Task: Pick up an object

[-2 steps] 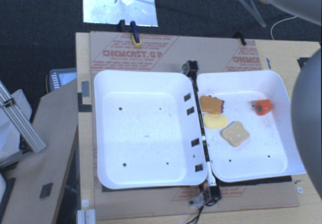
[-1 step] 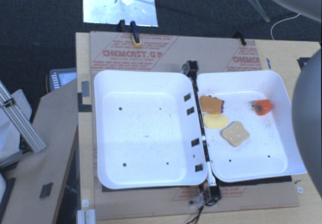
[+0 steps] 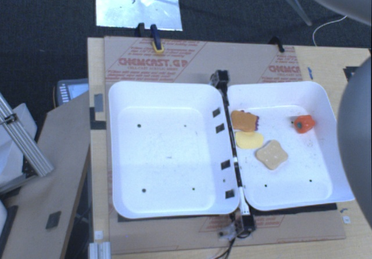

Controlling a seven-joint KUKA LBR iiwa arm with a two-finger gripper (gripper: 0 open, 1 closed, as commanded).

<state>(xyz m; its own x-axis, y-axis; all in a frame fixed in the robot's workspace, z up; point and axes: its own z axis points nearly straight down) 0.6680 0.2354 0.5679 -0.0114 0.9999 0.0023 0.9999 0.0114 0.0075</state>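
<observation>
Arm up at 12 o'clock, well above the bins; can't tell jaws' state. Right bin holds orange toast, yellow disc, tan biscuit, red pepper at 2 o'clock. Board under the bins reads "CHEMCAST GP".

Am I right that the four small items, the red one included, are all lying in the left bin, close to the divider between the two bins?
Not quite: the camera view shows them in the right bin, not the left bin. The red item lies apart, further right; the orange piece, yellow piece and tan piece lie near the divider.
</observation>
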